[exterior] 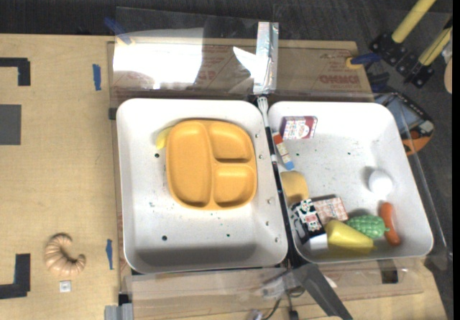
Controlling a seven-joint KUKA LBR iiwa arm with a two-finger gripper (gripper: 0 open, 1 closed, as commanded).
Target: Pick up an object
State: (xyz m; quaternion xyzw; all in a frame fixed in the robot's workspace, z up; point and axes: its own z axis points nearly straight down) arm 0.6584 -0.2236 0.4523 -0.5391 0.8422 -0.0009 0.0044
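Observation:
The right bin holds several small objects. A small pink-and-white box lies near its far left corner, and a white ball rests toward the right wall. Along the near side sit a yellow lump, a patterned card packet, a yellow wedge, a green bumpy toy and an orange carrot-like piece. A blue-and-white pen-like stick lies against the divider. In the left bin an orange divided plate lies face up.
A tan croissant-shaped toy lies on the wooden bench at the lower left, outside the bins. A clear plastic sheet with a taped strip stands behind the bins. Yellow-handled equipment sits off the bench at the upper right.

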